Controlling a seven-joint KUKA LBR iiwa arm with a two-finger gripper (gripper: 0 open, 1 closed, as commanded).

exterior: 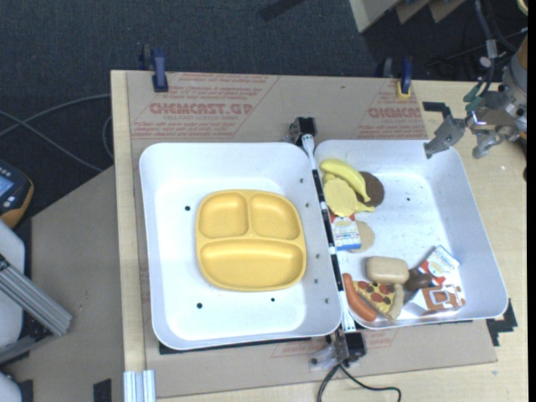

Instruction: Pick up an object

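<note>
Plastic toy foods crowd the right bin's [469, 216] left side, where we judge the banana [345, 174] light, rigid, slick, best pinched mid-curve, while the gripper [467, 134] hovers far-right, spread open and empty.

The gripper [461, 139] is bare grey metal, with two slim fingers [440, 141] ending in darker tips. They spring from a compact silvery block studded with small fittings, a spot of green showing at its left side. Thin dark cables [483, 23] loop upward from this block toward the picture's top edge, beside a pale, rounded housing at the right margin.
</note>
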